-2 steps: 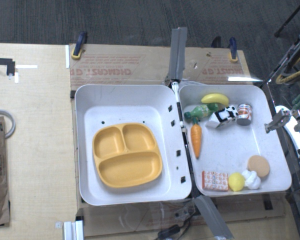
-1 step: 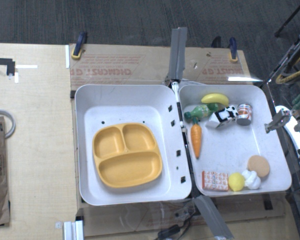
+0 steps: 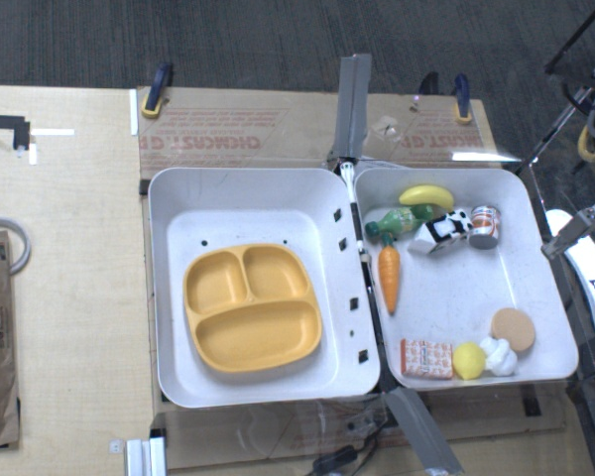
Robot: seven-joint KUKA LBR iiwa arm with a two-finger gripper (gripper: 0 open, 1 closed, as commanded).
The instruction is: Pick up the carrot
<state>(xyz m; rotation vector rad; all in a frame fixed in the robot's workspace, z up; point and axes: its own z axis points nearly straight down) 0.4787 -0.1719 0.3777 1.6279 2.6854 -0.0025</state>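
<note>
Orange carrot (image 3: 388, 279) hugs bin's left wall (image 3: 369, 296) — open rightward.

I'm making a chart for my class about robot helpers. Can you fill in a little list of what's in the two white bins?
left bin: yellow divided plate
right bin: toy food and small items
carrot: orange, lying near the right bin's left wall, green top pointing away from the camera
above the carrot: green bottle, banana, black-and-white toy, small can
front of right bin: red-patterned packet, lemon, white lump, tan round piece
carrot touched yet: no
</note>
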